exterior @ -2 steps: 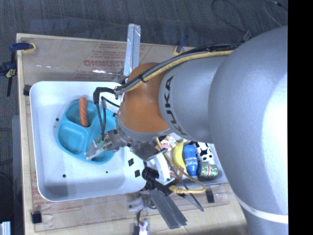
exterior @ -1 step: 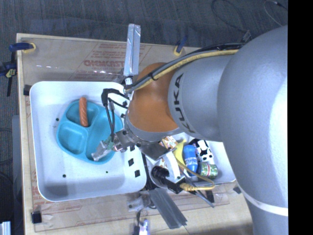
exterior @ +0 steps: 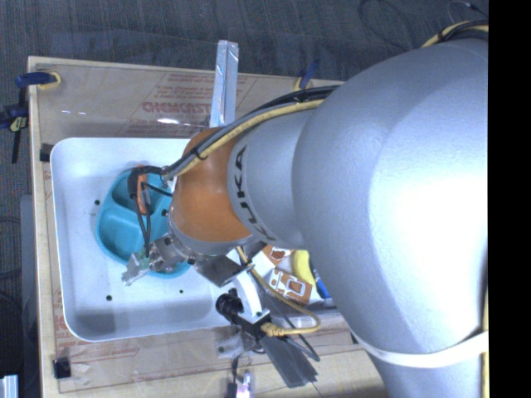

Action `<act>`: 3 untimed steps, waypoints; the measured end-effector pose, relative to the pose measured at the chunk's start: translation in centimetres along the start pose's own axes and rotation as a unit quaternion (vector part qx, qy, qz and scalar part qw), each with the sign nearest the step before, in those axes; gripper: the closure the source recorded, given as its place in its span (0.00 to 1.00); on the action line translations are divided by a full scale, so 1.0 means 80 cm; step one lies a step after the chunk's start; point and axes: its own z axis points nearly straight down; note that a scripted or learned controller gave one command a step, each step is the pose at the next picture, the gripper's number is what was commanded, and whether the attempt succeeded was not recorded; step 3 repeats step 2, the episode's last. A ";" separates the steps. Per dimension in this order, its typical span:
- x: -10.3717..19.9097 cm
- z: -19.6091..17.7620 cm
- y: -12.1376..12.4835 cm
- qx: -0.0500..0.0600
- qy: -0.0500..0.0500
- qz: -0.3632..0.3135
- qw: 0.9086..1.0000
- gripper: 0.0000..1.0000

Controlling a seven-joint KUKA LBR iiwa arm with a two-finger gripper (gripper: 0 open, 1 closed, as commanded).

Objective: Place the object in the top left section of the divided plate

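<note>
A blue divided plate lies in the left white bin, and the arm's orange band covers its right part. My gripper hangs low over the plate's lower edge, pointing left. From this angle I cannot make out any object in the gripper. Most of the plate's sections are hidden under the wrist, so I cannot tell what lies in them.
The big grey arm body covers the right bin. Beside it peek a yellow item and a brown-and-white item. A cable loops below the wrist. A clear upright strip stands behind the left bin.
</note>
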 end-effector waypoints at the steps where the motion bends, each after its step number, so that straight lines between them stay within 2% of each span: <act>1: -0.001 0.000 0.000 0.000 0.000 0.001 1.000 0.00; 2: 0.072 0.026 0.115 0.000 0.000 0.100 0.995 0.00; 3: 0.072 0.026 0.115 0.000 0.000 0.100 0.995 0.00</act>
